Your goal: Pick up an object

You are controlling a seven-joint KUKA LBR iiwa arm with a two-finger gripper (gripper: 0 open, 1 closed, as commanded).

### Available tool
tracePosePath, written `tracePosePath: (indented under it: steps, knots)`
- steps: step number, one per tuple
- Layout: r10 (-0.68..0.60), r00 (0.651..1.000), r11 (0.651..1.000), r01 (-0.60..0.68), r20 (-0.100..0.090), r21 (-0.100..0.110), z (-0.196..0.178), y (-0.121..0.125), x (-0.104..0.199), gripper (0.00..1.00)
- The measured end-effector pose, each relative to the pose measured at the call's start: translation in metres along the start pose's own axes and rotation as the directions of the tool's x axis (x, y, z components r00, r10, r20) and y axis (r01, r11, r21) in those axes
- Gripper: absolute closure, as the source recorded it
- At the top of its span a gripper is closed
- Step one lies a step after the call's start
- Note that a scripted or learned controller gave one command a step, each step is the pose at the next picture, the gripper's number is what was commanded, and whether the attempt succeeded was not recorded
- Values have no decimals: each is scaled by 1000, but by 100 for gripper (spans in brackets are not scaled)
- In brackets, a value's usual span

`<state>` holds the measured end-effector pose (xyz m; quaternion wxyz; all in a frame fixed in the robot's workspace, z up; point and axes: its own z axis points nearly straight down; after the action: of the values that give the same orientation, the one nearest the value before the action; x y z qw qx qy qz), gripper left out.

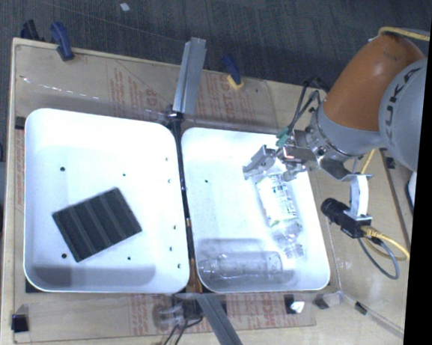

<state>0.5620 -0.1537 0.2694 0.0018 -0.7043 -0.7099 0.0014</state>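
You are seeing the gripper [265, 165] hovering at the right bin's [198, 204] far edge, claw state unreadable; clear bottle [277, 202] looking light, slippery: take its midsection.

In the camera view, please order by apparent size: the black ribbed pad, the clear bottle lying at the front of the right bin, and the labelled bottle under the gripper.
1. Black pad, largest.
2. Clear bottle and labelled bottle: they look similar, so I leave them unranked.
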Motion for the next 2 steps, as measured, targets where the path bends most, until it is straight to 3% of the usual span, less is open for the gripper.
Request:
tracePosePath:
  steps: [1,2]
  knots:
    - [90,996,996,-90,0,0,96,-7,-33,0]
    - [-25,1000,1000,25,2,-6,51,-28,-53,0]
